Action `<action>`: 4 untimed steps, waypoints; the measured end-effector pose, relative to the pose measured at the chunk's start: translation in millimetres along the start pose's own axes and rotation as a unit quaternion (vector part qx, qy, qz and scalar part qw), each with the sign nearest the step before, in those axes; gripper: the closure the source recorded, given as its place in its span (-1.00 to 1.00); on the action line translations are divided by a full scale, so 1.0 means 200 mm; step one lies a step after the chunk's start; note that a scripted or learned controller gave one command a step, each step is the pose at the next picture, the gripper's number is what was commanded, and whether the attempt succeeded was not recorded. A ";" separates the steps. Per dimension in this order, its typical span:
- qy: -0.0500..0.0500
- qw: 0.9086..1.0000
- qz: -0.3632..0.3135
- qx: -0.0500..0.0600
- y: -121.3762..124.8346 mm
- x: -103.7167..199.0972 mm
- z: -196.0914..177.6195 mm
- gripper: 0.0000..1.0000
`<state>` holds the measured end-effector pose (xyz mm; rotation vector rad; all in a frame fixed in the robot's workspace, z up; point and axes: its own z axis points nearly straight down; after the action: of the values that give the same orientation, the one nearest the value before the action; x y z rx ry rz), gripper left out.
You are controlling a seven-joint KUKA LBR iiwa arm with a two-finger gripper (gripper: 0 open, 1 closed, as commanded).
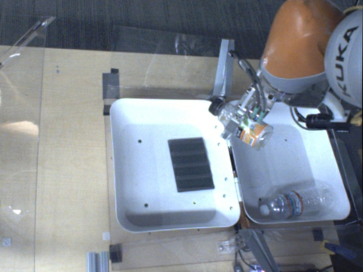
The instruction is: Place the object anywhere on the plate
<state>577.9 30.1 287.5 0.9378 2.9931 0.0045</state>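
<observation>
We see gripper above seam between bins, just right of dark ribbed plate in left bin. Small orange-banded object sits at fingertips – fingers appear clamped on it, raised off the bin floor. Clear plastic bottle lies on side in right bin, well right of plate.

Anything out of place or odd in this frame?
A clear plastic bottle lies on its side at the near edge of the right bin. The dark ridged plate sits slightly askew in the left bin. Nothing spilled or damaged.
</observation>
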 end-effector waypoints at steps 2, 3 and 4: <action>-0.004 1.000 -0.002 -0.006 0.02 -0.01 -0.11 1.00; 0.000 0.991 -0.135 -0.001 0.44 -0.07 0.25 1.00; -0.002 0.991 -0.135 -0.004 0.45 -0.07 0.19 1.00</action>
<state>641.3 96.2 250.2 0.5247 3.0847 0.0133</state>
